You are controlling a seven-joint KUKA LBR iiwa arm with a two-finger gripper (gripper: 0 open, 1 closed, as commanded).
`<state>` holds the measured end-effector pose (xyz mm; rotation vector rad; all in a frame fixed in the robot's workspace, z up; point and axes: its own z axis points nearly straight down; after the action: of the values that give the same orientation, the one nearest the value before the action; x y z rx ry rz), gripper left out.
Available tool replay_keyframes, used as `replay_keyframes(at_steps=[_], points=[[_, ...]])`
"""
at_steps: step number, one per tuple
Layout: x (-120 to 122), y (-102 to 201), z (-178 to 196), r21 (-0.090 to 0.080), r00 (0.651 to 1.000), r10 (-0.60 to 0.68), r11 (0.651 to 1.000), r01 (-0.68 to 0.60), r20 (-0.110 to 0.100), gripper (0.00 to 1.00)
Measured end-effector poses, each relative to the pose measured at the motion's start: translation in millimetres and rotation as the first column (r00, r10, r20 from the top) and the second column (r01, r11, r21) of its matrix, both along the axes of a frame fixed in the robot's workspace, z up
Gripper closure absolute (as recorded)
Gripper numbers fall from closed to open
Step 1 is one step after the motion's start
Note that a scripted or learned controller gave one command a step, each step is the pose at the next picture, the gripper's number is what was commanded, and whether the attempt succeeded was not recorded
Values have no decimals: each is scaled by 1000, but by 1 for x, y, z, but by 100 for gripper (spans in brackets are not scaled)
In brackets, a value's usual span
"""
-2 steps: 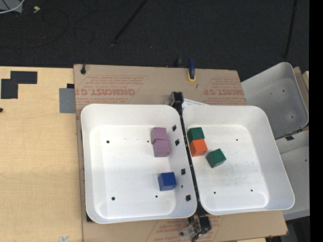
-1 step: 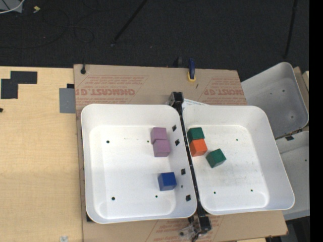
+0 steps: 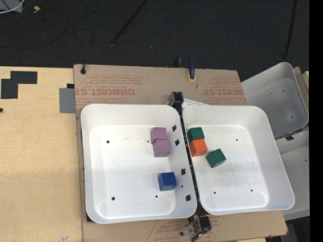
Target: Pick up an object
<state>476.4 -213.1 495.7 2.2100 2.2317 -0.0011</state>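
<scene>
left bin (image 3: 96, 185): smooth white plastic, rounded corners. Two mauve cubes (image 3: 160, 141) touching, blue cube (image 3: 167, 181) nearer
right bin (image 3: 272, 185): orange cube (image 3: 198, 146) against a green one (image 3: 196, 134), another green (image 3: 216, 158) just beside
base: printed cardboard (image 3: 131, 87)

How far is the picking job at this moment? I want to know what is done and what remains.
Nothing looks done yet. The two purple blocks and the blue block lie in the left bin; two green blocks and an orange block lie in the right bin. All rest on the bin floors, none lifted. Nothing is in hand. The whole pick remains: reach in, grasp one block, raise it.
</scene>
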Motion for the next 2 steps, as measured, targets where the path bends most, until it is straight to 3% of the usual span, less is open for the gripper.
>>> replay_keyframes(at_steps=[2], points=[[0, 0, 9, 0, 1000, 2, 1000, -2, 0, 100]])
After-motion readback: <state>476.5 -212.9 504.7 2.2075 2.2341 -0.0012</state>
